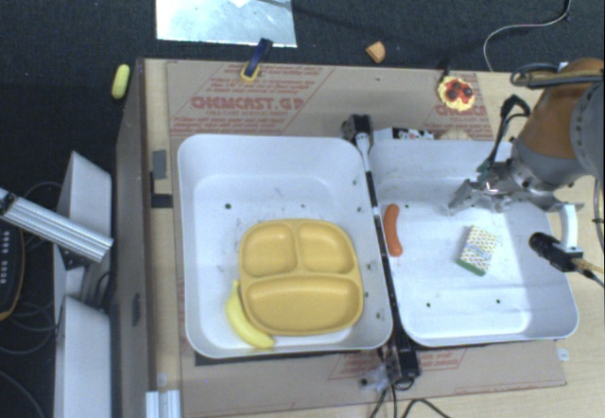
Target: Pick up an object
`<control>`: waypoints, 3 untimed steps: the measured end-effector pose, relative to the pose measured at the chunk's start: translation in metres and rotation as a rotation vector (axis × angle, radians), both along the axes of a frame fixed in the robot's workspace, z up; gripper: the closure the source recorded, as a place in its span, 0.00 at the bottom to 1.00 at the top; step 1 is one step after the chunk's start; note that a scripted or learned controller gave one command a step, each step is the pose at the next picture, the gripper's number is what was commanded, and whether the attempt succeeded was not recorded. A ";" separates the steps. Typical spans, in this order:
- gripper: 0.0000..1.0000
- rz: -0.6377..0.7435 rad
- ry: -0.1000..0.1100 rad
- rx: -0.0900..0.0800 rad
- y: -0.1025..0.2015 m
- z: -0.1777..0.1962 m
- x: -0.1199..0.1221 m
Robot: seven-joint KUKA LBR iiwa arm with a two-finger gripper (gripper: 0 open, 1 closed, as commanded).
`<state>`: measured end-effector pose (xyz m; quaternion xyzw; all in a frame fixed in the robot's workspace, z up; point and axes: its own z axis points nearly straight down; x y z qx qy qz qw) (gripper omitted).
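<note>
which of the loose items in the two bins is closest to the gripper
The small patterned box in the right bin, just below the gripper. The orange sausage lies farther left; the banana is in the left bin.

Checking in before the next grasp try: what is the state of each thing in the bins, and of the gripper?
yellow divided plate: lying flat in left bin, compartments bare
banana: lying at the plate's lower left edge
carrot: lying in right bin beside the divider
small box: resting in right bin, ungrasped
gripper: over right bin, holding nothing

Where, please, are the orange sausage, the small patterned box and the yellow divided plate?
orange sausage (392, 229), camera view, middle of its length.
small patterned box (479, 249), camera view, centre of its top face.
yellow divided plate (301, 303), camera view, floor of its large compartment.
</note>
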<state>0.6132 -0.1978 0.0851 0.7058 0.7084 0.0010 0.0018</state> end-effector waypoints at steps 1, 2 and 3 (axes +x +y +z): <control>0.00 -0.002 0.003 0.001 0.014 -0.001 -0.060; 1.00 -0.001 0.000 0.000 0.014 0.010 -0.059; 0.00 -0.001 0.000 0.000 0.014 0.010 -0.059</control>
